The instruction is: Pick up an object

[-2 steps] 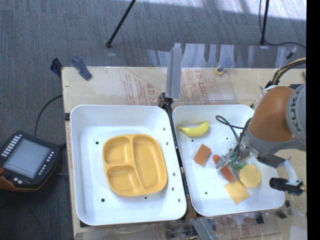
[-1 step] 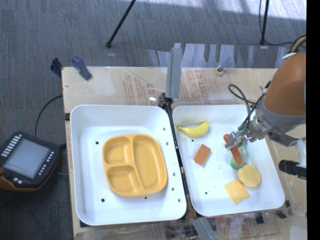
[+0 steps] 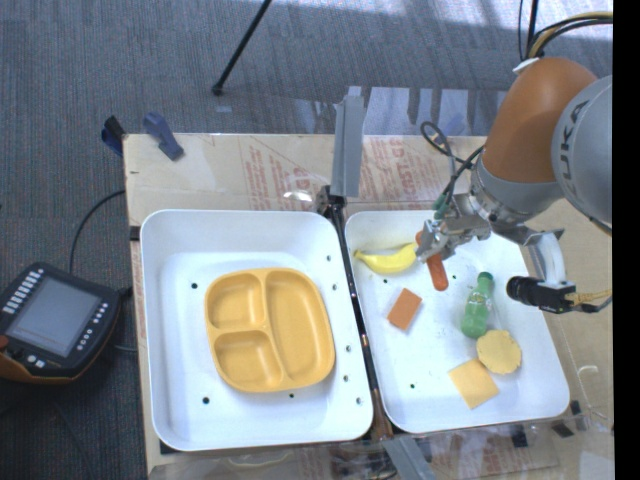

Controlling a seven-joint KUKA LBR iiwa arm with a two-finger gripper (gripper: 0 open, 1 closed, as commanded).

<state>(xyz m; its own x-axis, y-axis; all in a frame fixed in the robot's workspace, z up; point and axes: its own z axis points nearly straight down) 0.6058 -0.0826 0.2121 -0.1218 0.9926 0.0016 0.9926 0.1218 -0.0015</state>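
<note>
The claw (image 3: 436, 251) is positioned over the right bin (image 3: 545, 393), near its far edge. Its fingers are closed on the upper end of a small orange-red cylinder (image 3: 439, 274), which hangs tilted below them. A yellow banana (image 3: 388, 259) lies just beside the claw, toward the bin's far left corner. An orange block (image 3: 405, 309) sits near the bin's centre. A green bottle (image 3: 477, 308), a round yellow piece (image 3: 498, 351) and a flat yellow square (image 3: 473, 383) lie toward the near right corner. The left bin (image 3: 175, 243) carries a yellow divided tray (image 3: 268, 328)
</note>
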